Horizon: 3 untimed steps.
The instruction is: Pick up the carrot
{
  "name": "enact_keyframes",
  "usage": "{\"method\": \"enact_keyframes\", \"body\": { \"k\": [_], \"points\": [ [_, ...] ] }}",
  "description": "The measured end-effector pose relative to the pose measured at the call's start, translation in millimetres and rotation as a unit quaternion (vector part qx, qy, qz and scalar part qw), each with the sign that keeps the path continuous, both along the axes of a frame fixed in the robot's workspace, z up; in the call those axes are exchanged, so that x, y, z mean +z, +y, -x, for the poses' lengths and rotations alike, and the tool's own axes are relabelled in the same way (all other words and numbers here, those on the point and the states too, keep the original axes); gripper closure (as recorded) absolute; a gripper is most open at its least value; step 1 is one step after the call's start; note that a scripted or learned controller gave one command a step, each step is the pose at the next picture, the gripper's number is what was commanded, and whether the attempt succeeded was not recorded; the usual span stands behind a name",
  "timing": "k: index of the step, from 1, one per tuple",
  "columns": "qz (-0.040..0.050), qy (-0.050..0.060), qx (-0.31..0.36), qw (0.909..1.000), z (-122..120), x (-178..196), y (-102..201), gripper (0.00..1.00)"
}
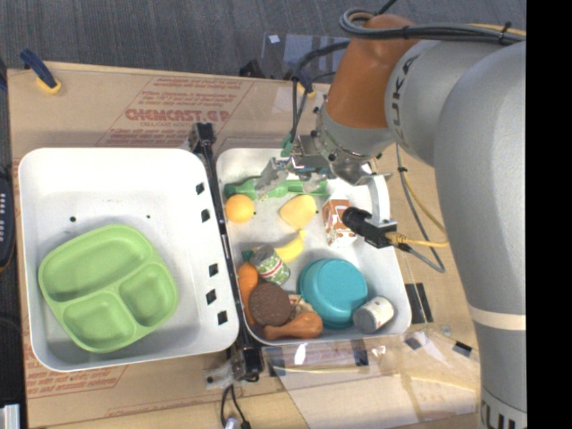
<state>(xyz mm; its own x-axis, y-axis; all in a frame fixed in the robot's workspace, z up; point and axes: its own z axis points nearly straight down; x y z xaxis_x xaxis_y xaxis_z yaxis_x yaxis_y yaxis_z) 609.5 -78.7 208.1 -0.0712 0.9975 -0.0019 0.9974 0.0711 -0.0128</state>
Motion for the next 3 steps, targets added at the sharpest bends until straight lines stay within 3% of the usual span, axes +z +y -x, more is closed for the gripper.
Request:
{"method": "enact_keyframes", "body": {
  "k": [1, 2, 3],
  "points": [
    [0.0002, 0.001, -0.089, 0.996, 1.5, -16.6, 17.0, 0.0],
    [0.0021, -0.003, -0.227, 0.9739, -20.7, -16.3, 32.9, 0.0],
    [0.0015, -0.002, -0.277, 0.9608, -46.5, -16.6, 113.3, 0.0]
  ]
}}
